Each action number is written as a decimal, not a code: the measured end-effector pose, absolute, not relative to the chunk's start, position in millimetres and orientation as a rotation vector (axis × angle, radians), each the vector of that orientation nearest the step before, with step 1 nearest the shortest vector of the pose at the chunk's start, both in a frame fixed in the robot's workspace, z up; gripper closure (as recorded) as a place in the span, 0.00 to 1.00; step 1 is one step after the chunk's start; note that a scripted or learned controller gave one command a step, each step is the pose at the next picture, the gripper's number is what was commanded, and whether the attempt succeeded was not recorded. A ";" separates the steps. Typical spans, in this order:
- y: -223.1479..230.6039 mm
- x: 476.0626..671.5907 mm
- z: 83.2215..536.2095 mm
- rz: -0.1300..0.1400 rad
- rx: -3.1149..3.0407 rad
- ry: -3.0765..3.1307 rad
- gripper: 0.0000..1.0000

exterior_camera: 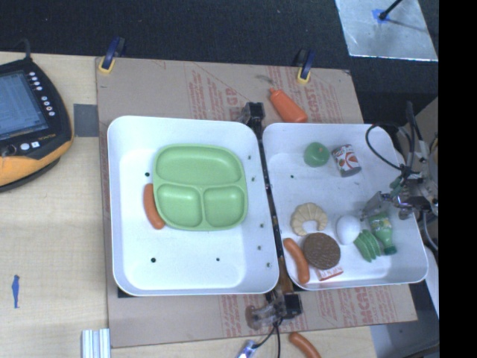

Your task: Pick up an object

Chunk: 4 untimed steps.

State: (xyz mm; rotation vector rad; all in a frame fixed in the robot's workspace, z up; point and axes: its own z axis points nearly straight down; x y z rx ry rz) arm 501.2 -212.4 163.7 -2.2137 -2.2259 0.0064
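Left bin (123, 200): a green divided tray (200, 186) sits mid-bin, w/ an orange sausage (153, 206) just beside its left edge. Nothing there needs touching.

Right bin (417, 274): another sausage (297, 260) lies along the left wall near the front corner, touching a brown round cookie (321, 250). A croissant (309, 216) is just behind the cookie and a white egg (347, 229) sits right of it. A green ball (316, 154) and a small red-white can (346, 159) are toward the back edge.

The gripper (387, 209) is low by the right wall, over green leafy toy veg (373, 242) near the front-right corner. We can't tell how far apart its tips are, nor whether anything's gripped.

We'd judge the veg is the likeliest target. To do it well we'd centre over its bulk, keep clear of the egg and the bin wall, close firmly, then lift straight up.
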 end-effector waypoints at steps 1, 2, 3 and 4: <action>-211.4 615.2 183.0 0.001 -2.217 -2.225 0.00; -188.5 655.2 92.3 0.006 -2.213 -2.224 0.00; -211.9 656.9 175.2 0.001 -2.218 -2.226 0.00; -211.0 655.9 91.1 0.005 -2.213 -2.226 0.00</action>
